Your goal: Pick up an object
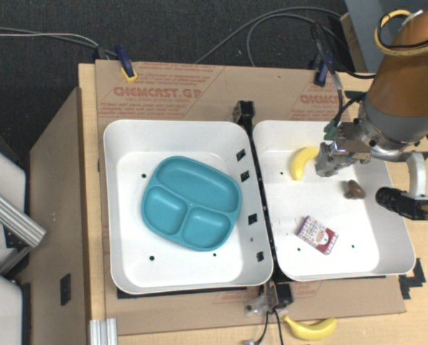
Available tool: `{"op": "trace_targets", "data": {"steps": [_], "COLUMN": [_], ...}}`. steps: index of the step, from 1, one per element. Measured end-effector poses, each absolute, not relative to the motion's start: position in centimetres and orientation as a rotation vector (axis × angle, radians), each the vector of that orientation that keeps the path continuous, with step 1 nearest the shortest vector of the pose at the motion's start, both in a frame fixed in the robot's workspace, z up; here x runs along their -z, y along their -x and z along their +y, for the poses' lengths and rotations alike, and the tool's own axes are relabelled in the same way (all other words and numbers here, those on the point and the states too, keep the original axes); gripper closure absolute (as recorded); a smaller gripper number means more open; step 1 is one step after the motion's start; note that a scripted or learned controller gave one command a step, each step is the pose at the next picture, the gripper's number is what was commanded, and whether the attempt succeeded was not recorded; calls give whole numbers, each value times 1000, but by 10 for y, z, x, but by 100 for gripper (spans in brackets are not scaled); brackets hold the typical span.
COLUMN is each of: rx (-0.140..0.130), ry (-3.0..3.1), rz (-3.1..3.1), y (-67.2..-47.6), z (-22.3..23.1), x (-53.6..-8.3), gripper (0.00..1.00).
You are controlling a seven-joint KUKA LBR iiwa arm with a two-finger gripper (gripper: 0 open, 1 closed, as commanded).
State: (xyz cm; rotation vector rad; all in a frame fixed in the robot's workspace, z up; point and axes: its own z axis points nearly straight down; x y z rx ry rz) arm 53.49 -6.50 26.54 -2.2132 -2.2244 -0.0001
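A yellow banana (301, 162) lies in the right bin (386, 264), near its upper left. My gripper (327, 161) hangs just to the banana's right, its metal tip close beside the fruit's end. A small brown lump (355, 189) sits a little below and right of the gripper. Lower in the same bin lies a flat packet (317, 234) with a red and white pattern. The grey arm with its orange band (408, 56) reaches in from the upper right and hides the bin's far right corner.
The left bin (121, 250) holds a teal divided plate (191, 202). A black clamp row (251, 192) runs between the bins. A second banana (311, 327) lies off the bench front. Cables trail across the dark floor behind.
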Motion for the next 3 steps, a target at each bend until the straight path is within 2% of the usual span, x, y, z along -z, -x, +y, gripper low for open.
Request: {"op": "trace_targets", "data": {"steps": [1, 3], "rx": [-2, 2], "ry": [2210, 2211], "rz": [-2224, -2228], "y": [-525, -515], "z": [-13, 89], "x": [-243, -236], "gripper": [100, 100]}}
